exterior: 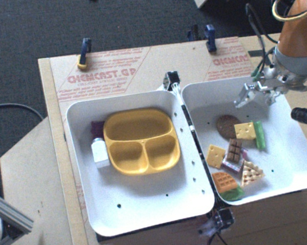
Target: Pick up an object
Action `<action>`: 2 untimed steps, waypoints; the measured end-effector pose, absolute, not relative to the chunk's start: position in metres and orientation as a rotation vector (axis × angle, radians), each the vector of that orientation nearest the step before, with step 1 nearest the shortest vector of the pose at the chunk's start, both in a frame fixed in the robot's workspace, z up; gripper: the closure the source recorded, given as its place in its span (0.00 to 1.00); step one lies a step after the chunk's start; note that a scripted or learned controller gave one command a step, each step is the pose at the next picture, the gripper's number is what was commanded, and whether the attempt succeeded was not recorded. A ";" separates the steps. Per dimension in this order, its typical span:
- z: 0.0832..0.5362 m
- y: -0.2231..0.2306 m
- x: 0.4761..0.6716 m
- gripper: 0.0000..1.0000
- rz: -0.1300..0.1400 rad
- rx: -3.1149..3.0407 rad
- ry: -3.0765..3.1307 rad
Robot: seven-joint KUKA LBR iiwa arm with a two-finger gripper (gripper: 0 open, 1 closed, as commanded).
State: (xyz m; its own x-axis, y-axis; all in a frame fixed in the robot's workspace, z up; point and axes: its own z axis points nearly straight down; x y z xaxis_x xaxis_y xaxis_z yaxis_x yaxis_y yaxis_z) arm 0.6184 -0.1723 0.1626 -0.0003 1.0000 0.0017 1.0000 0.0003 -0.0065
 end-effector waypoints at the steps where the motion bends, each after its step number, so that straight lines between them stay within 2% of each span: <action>1: 0.099 -0.167 0.620 0.00 0.006 -2.214 -2.218; 2: 0.087 -0.167 0.621 0.00 -0.001 -2.220 -2.222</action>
